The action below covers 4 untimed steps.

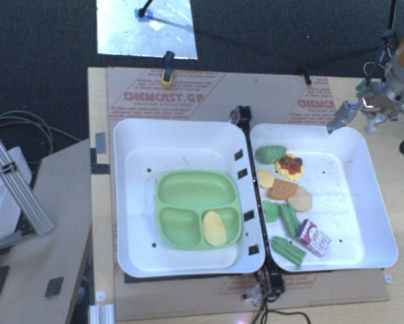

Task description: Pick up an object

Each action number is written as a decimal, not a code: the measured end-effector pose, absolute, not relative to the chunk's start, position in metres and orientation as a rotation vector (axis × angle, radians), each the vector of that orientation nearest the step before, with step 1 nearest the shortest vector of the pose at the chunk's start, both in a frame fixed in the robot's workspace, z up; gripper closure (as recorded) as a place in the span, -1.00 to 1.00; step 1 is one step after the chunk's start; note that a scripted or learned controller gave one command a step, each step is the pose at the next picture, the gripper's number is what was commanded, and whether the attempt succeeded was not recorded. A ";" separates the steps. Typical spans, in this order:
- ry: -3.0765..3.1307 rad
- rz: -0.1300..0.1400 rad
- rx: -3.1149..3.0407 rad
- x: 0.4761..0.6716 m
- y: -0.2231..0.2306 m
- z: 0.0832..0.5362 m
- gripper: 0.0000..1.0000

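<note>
Two white bins sit side by side on the bench, the left holding a green tray with a yellow piece. Above the right bin's far corner hangs the gripper, its fingers spread and bare.

Camera: one, fixed above the bench | Facing: down at a slant | Range: moderate, both white bins fully framed, left bin beside right bin | Arm at right edge

Bench w/ printed cardboard sheet, two white bins side by side: left bin, right bin.
</note>
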<state>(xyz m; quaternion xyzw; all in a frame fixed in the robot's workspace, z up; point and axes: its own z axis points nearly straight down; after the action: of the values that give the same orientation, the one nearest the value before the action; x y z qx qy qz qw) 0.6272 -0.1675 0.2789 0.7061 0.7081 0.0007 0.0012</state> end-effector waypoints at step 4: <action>2.227 0.000 2.217 0.610 -0.150 0.179 -1.00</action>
<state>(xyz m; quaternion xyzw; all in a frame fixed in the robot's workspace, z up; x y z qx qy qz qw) 0.6102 -0.1504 0.1792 0.7056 0.7086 -0.0001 -0.0005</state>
